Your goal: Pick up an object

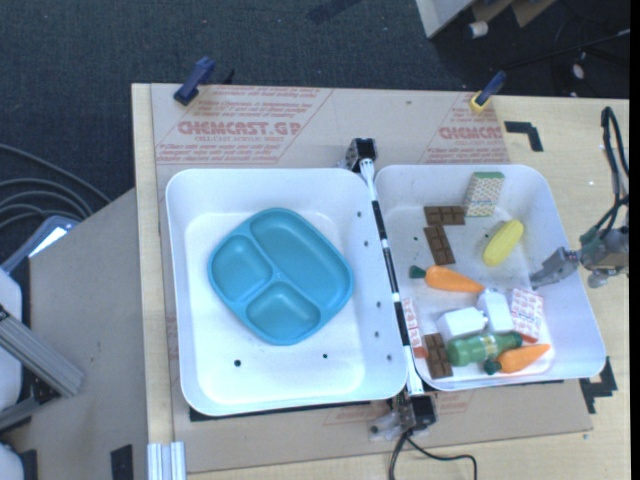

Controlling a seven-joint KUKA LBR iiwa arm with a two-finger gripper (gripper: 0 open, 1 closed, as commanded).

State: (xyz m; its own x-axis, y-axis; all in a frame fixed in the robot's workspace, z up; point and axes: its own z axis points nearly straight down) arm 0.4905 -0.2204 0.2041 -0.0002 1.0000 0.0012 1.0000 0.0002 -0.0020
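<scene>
White for both bins [190, 268]. Light blue for the divided plate [281, 274] in the left one. In the right bin: yellow for the corn cob [503, 242] at 2 o'clock, orange for the carrot [452, 280] at centre, brown squares on the chocolate bar [441, 230], green for the bottle [478, 348] at 6 o'clock, red-and-white print on the packet [526, 312].

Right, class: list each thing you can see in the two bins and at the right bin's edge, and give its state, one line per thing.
Blue tray: flat, upright, compartments bare, in left bin.
Corn: lying tilted in right bin.
Carrot: lying on its side.
Green bottle: lying on its side.
Pincer: at the right bin's right rim, holding nothing visible.
</scene>
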